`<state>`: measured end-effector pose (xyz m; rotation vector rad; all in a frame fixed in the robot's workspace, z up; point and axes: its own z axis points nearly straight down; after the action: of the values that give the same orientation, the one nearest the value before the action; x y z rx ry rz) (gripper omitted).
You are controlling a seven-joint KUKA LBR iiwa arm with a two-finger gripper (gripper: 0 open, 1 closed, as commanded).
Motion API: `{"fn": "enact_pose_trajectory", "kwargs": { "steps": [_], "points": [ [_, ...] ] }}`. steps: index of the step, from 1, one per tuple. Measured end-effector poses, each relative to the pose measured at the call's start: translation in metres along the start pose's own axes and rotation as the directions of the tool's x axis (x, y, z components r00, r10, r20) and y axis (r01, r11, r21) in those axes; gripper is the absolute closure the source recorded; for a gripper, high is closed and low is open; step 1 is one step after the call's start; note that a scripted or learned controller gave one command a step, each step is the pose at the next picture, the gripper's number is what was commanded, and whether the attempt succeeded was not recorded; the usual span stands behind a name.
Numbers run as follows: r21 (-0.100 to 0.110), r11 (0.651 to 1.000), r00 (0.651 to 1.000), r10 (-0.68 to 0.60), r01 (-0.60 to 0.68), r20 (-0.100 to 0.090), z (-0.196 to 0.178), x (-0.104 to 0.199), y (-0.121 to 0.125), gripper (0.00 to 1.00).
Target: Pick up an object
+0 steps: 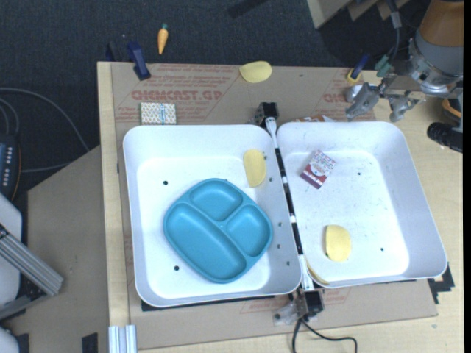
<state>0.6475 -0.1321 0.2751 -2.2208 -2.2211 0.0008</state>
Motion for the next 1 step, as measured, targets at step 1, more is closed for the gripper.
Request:
{"fn": "enact_pose_trajectory", "kwargs": {
  "steps": [1],
  "points": [
    [0.001,1.0,1.0,0.001,-0.001,0.0,0.0913,0.0272,-0.0693,0.0]
  ]
}}
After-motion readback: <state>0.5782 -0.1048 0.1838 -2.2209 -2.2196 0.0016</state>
